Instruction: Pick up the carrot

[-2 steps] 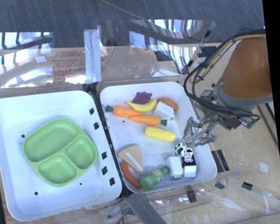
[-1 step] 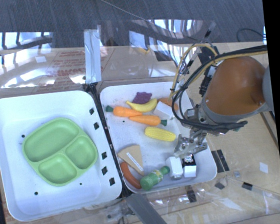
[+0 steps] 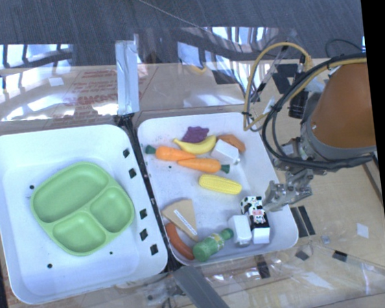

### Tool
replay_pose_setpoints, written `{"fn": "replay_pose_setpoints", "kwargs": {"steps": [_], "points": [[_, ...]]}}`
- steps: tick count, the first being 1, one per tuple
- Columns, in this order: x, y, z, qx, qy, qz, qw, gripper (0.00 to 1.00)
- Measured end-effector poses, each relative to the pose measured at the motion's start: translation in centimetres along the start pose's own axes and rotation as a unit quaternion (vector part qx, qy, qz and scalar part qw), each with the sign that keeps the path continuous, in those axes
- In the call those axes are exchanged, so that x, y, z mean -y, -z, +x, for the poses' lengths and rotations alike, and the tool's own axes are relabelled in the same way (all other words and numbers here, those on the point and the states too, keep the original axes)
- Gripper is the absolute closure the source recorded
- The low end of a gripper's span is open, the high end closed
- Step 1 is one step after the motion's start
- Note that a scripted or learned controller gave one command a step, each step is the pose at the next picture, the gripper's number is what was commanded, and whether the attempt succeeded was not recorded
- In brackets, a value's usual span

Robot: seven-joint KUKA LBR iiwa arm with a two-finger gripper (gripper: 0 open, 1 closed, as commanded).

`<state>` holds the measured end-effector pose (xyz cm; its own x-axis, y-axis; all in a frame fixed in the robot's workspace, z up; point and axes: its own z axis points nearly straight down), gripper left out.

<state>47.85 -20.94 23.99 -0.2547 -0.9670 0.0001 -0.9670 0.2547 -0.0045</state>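
Carrot (image 3: 174, 153) first: we see it lying in the upper part of the right bin (image 3: 270, 168), its green tip toward the left wall, and a second carrot (image 3: 201, 165) lying just below it, pointing right. Right above them we have a banana (image 3: 197, 145) touching a purple piece (image 3: 195, 133), and beside that a white block (image 3: 225, 152) over an orange piece (image 3: 232, 140). Below the carrots sits a corn cob (image 3: 219, 184). Down at the front of that bin we spot a slice of bread (image 3: 180, 217), a sausage (image 3: 178, 242), a green bottle (image 3: 212, 245), a white cup (image 3: 242, 229) and a small cow-print carton (image 3: 256, 214).

Over to the gripper (image 3: 285, 194): it hangs at the right rim of the right bin, well apart from both carrots, with nothing visibly in it. Whether it is open or closed, we cannot tell from here. The arm (image 3: 343, 108) looms over the desk (image 3: 345, 222) on the right.

In the left bin (image 3: 26, 272) we have a green divided plate (image 3: 81, 207).
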Motion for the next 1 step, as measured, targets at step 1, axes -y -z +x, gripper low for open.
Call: {"fn": "replay_pose_setpoints", "kwargs": {"steps": [1], "points": [[3.32,2.34,-1.04,0.001,0.182,-0.001,0.9833,1.0]]}}
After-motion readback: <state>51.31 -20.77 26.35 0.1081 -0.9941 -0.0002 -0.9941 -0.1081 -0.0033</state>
